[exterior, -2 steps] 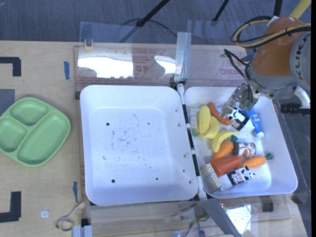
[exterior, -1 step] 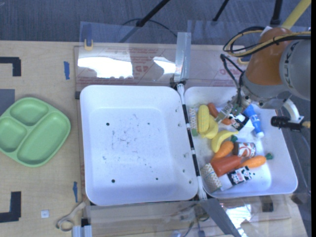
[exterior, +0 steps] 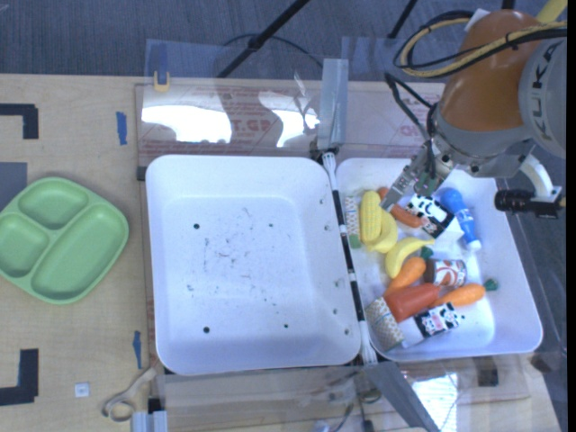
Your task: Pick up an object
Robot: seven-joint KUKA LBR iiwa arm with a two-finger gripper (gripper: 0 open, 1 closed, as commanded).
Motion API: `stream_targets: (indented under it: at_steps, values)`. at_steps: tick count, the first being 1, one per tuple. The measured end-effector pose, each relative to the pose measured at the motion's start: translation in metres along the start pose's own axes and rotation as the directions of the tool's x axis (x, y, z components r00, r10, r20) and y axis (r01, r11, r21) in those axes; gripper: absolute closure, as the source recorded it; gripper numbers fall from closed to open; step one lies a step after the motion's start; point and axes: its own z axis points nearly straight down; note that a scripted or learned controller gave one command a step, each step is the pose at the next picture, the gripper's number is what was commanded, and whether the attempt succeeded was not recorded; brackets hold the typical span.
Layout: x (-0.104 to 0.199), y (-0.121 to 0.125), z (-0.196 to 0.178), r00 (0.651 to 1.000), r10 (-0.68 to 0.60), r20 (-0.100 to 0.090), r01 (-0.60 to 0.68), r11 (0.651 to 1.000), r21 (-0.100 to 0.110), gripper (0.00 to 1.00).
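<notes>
A: Eyeing the yellow corn cob (exterior: 370,216) as the likeliest pick, lying lengthwise by the left wall of the right bin (exterior: 517,322) and leaning on the banana (exterior: 405,252) below it.

B: Crowding together there, but why?

A: Probably being heaped as stock for picking. Sitting just right of the cob, the black-and-white carton (exterior: 430,214), then the blue bottle (exterior: 461,214) beyond, with the carrot (exterior: 466,293) and red pepper (exterior: 416,297) lower down. Touching or overlapping, leaving little room between neighbours.

B: And lying where against the gripper (exterior: 407,187)?

A: Just below and left of it, near but seemingly apart. Hanging over the bin's upper part, tilting toward the pile. Clenching or releasing? Not telling from here — tip blurring into the carton.

B: Sitting alongside, the left bin (exterior: 243,259); resting well apart, the green divided plate (exterior: 63,238).
</notes>
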Motion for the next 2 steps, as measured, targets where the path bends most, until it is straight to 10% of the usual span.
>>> stream_targets:
  at_steps: [1, 2]
  values:
    - [-0.016, 0.026, 0.021, 0.914, 0.406, 0.000, -0.406, 0.914, 0.001, 1.00]
    - [-0.016, 0.028, 0.010, 0.915, 0.403, 0.003, -0.403, 0.915, -0.003, 1.00]
